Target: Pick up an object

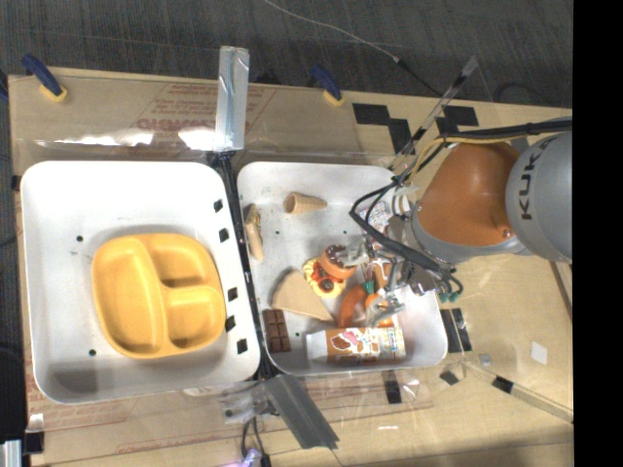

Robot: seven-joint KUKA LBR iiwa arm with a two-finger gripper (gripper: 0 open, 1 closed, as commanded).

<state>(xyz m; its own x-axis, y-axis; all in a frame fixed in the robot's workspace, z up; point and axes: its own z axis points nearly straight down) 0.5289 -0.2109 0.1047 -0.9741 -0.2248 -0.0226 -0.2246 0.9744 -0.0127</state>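
Camera view from above has the grey arm with its orange band reaching in from the right over the right-hand shallow white bin. Its pincer sits low in that bin's right half, buried in cables, so honestly I can't tell whether it's open, closed or gripping anything.

Right under and just left of the pincer is a little heap: a small orange carrot-shaped toy and a round pink-and-brown doughnut-looking toy on an orange-yellow piece. The carrot toy seems to touch the pincer's tip, but that spot is too cluttered to be sure. Just below the pincer, along the bin's front wall, lies a brown-and-white chocolate milk carton on its side.

Further left in the same bin: a tan wedge-shaped slice, a dark brown chocolate bar, a pale banana-like piece against the left wall, and a tan ice cream cone near the back, well apart from the pincer.

Left bin holds a yellow plastic divided tray. Both bins sit on the cardboard-covered desk.
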